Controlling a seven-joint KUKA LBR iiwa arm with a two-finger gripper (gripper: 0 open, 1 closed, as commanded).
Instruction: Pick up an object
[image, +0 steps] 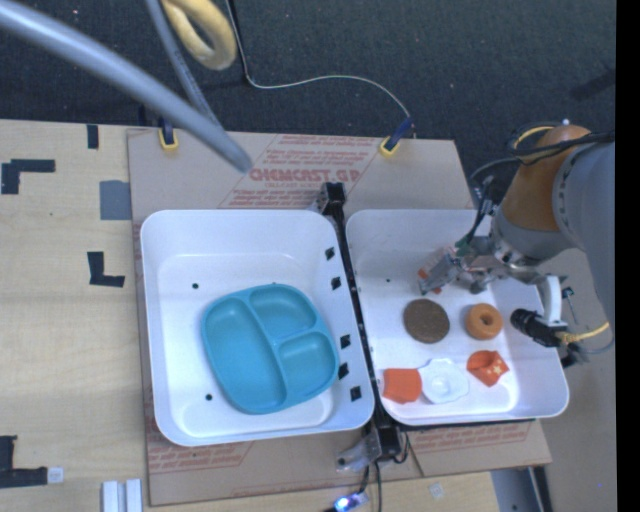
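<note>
Status: pick not yet made; the gripper (437, 274) hangs low over the right bin (390, 235), nothing visibly between its fingers, whose spacing cannot be told. Nearest candidate, a brown disc (427, 321), lies flat just below it beside a ring-shaped donut (484, 321). Being round, the disc shows no long axis or heading.

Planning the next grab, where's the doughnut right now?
In the right bin, the doughnut lies right of the brown disc, above the red piece.

Blue divided plastic plate (270, 346) in left white bin (165, 260), brown round cookie (427, 321) left of (just beside) glazed ring doughnut (484, 322) in right white bin (385, 240)
</note>
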